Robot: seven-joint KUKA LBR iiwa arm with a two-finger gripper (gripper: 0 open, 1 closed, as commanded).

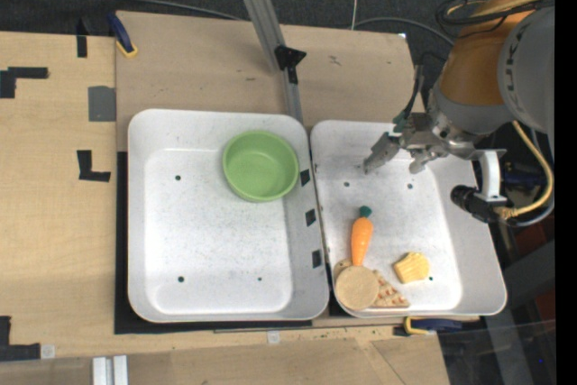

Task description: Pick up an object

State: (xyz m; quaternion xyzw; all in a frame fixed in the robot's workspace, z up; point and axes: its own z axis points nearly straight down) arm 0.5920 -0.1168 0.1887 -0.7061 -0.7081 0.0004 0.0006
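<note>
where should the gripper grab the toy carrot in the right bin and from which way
Grip the carrot across its orange body, near the middle, coming straight down from above. It lies flat and lengthwise, green top pointing away from the bin's front, so the fingers should close across its narrow width. Its lower tip sits close to the round cookie, so stay higher up. The gripper is spread open.

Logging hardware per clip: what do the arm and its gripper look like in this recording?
The arm is a rounded grey body with a broad orange band above the wrist. At its end sits a small metallic grey gripper with two slim fingers, dark at the tips. A black cable and a yellow cable loop beside the arm on the right, near a white bracket.
</note>
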